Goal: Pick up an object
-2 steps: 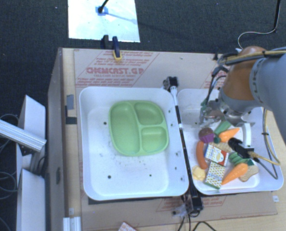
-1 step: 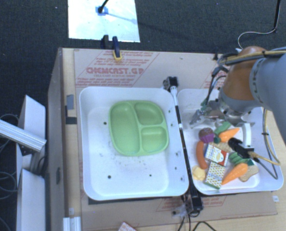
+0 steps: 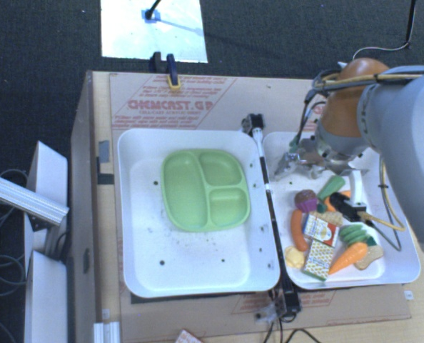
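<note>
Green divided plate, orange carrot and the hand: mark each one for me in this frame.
Green divided plate (image 3: 205,189): camera view, on its central ridge.
Orange carrot (image 3: 349,256): camera view, mid-body, near the right bin's front.
Hand (image 3: 292,161): camera view, between its fingertips.

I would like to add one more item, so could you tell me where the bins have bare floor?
In the left bin, bare floor surrounds the green plate, widest along the near wall. In the right bin, toys crowd the near half; a bare patch lies beside the divider, below the gripper.
</note>
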`<state>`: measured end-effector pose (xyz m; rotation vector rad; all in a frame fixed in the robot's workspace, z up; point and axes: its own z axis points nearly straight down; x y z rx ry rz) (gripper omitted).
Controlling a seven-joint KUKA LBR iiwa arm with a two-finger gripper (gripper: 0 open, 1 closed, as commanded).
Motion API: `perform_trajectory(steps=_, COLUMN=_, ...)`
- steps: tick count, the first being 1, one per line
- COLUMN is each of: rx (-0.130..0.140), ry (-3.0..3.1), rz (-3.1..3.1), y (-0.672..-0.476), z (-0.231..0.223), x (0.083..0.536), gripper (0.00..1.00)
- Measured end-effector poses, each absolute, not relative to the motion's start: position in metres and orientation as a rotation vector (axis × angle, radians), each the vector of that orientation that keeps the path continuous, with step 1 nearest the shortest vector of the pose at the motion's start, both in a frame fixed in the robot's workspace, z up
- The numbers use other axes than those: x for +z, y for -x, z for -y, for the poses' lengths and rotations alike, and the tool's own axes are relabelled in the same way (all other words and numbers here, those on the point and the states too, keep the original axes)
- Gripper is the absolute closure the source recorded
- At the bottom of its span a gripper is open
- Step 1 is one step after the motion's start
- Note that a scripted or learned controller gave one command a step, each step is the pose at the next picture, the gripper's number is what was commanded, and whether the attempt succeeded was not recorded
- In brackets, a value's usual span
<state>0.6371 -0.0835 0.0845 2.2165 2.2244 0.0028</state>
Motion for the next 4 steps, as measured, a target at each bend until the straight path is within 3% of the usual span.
perform_trajectory(steps=1, rx=0.003, ry=-2.214, rz=-2.225, y=-0.659, z=0.086, x=0.085, gripper=0.0)
perform_trajectory(steps=2, rx=0.003, ry=-2.213, rz=-2.225, y=-0.669, z=0.089, x=0.085, gripper=0.0)
perform_trajectory(steps=3, rx=0.002, ry=-2.218, rz=-2.222, y=-0.637, z=0.084, x=0.085, gripper=0.0)
perform_trajectory(steps=4, rx=0.003, ry=-2.215, rz=-2.225, y=-0.669, z=0.083, x=0.085, gripper=0.0)
